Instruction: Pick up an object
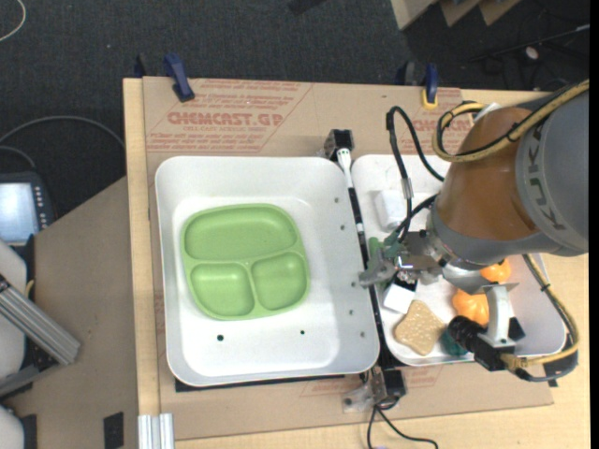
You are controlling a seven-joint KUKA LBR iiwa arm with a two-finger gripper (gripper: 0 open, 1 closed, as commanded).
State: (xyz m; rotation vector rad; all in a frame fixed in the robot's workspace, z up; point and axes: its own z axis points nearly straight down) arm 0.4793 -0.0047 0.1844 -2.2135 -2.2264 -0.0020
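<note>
My gripper hangs low over the left side of the right bin, close to the rim between the two bins. A tan, bread-shaped object lies in the right bin just below the gripper. A small white block sits between the two. An orange object lies to the right of the tan one, with another orange piece partly hidden under the arm. A white object rests higher up in that bin. A bit of teal shows by the tan object.
The left bin holds a green divided plate. The grey and orange arm covers much of the right bin. Blue clamps hold the board at the back edge.
</note>
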